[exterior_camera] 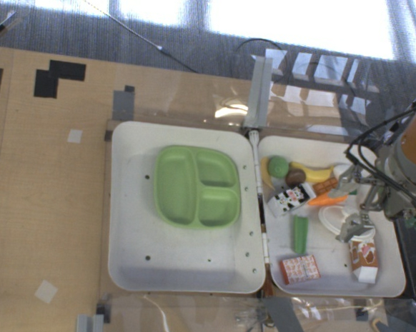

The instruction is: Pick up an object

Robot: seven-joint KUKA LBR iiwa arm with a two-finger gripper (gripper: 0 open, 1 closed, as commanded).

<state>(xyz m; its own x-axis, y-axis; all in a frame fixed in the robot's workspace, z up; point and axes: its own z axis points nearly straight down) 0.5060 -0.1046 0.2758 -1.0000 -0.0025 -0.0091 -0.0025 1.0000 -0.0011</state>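
The claw (355, 227) is hovering in the right bin (400, 281); how open, I cannot tell. A carton (363, 260) is lying at its 5 o'clock, a carrot (327, 200) at 10, blocking that side.

Grey arm (409, 167), orange band, black cables, metallic tool (356, 227).

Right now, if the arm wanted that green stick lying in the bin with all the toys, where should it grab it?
Probably across the middle of the green stick, coming straight down from above. It lies flat, long and narrow, pointing toward the camera, so the claw would close on its two long sides. Bare bin floor on both sides leaves room for the fingers.
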